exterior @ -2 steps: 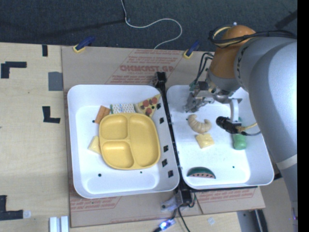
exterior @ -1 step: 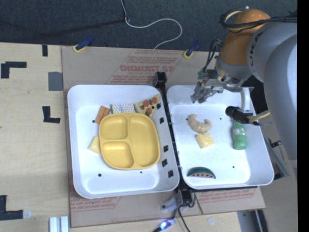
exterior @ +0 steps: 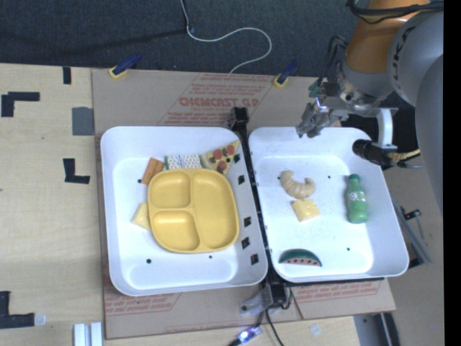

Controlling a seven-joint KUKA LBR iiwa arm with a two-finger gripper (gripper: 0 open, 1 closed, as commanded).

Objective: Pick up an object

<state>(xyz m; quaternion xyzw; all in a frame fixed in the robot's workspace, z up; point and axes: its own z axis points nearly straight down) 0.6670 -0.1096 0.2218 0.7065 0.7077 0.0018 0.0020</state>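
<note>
Fingers first, and from up here they're a dark cluster on the gripper (exterior: 311,125), too small and blurred to call as spread or closed; nothing can be seen between them. It hangs over the far rim of the right bin (exterior: 382,262), near that bin's far-left corner, with the grey arm (exterior: 421,45) and its orange band (exterior: 378,16) coming in from the right.

Down on the right bin's floor, the choices are laid out well apart from the gripper: a tan croissant (exterior: 297,184) near the middle, a pale yellow cheese wedge (exterior: 306,210) just in front of it, a green bottle (exterior: 355,198) lying toward the right wall, and a watermelon slice (exterior: 301,258) by the near rim.

Over in the left bin (exterior: 119,265), a yellow divided plate (exterior: 193,209) sits on top of several small pieces, with coloured bits poking out along its far and left edges.
</note>
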